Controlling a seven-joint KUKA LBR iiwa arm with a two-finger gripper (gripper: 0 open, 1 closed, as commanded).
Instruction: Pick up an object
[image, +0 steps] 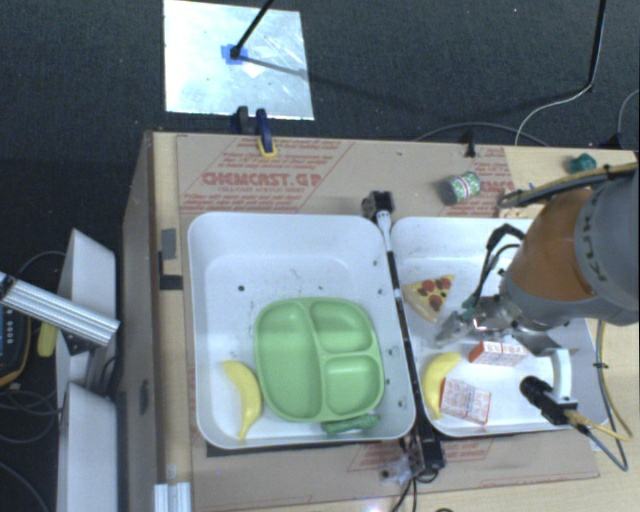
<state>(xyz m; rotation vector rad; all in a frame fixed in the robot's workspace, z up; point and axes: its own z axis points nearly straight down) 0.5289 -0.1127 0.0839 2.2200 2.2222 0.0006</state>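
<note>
Where the arm comes in from the right, it bends down over the right bin. Its grey upper part and the orange band cover much of that bin's right half. Below the band the wrist turns toward the bin's middle. The tool sits low over the white floor, pointing left toward the divider between the bins. Whether the tool is released or clenched cannot be told from this angle.

The things to pick lie around it. A pizza slice lies just beside the tool, to its upper left, near the divider. A small red and white box lies just below the tool, close under the wrist; whether they touch cannot be told. A yellow banana lies at the bin's lower left, near the divider. A flat white and red packet lies just beside it to the right, near the front wall.

The left bin holds a green divided tray in its middle and lower part. A second banana lies just beside the tray's lower left corner, and a short green piece lies at the tray's front edge. On the tabletop beyond the right bin lies a small green and white can, well apart from the tool.
</note>
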